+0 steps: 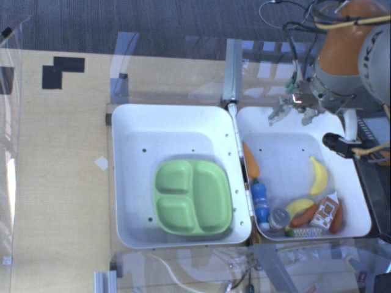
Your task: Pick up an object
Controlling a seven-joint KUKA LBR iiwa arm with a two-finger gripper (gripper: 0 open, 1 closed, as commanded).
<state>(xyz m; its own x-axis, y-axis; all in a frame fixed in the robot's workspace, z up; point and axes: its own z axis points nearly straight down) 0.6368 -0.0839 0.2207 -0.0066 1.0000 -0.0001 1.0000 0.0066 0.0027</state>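
Note:
My gripper point(293, 114) hangs above the far edge of the right bin point(287, 148), its two fingers spread apart with nothing between them. Lower in that bin lie a yellow banana point(317, 176), an orange carrot point(249, 159) along the left wall, a blue bottle point(260, 201), a small grey can point(280, 217), a lemon-like yellow fruit point(298, 207), a red sausage-shaped item point(303, 215) and a red-and-white carton point(326, 211). All of these sit well below and toward the front of the gripper.
The left bin point(131, 163) holds a green divided plate point(193, 196). A metal post point(231, 72) stands behind the seam between the bins. Cables loop above the arm point(351, 41) at the top right. A black clamp point(338, 143) juts over the right bin's far right rim.

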